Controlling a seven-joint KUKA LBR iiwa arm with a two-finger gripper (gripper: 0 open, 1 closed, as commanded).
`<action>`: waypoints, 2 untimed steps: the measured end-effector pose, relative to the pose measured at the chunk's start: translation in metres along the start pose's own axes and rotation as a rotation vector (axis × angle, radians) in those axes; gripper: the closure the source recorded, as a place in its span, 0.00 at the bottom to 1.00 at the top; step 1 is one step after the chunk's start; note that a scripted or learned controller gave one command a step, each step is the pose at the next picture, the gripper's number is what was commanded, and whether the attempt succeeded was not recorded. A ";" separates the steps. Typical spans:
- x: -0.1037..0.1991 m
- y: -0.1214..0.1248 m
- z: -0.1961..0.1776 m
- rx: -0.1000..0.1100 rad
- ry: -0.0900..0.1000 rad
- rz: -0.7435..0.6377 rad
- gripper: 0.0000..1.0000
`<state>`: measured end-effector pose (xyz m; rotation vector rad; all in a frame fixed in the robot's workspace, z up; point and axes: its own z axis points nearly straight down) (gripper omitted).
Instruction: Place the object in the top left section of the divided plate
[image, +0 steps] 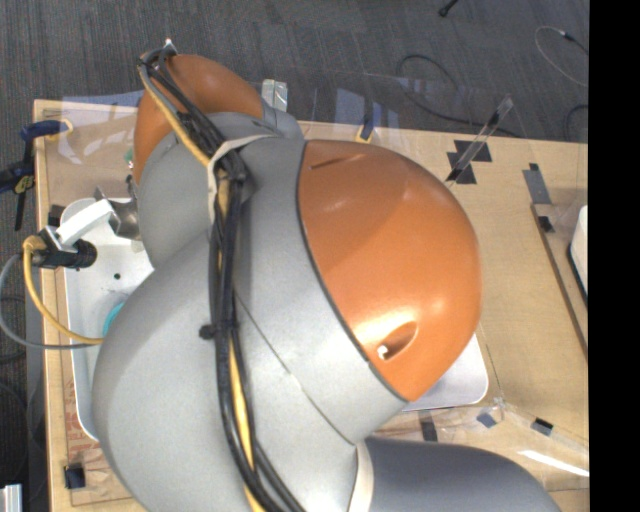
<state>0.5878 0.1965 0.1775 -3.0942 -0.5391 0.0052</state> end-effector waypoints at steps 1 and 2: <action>0.063 -0.002 -0.032 0.000 0.002 -0.066 0.00; 0.058 -0.004 0.036 0.002 -0.004 -0.193 0.00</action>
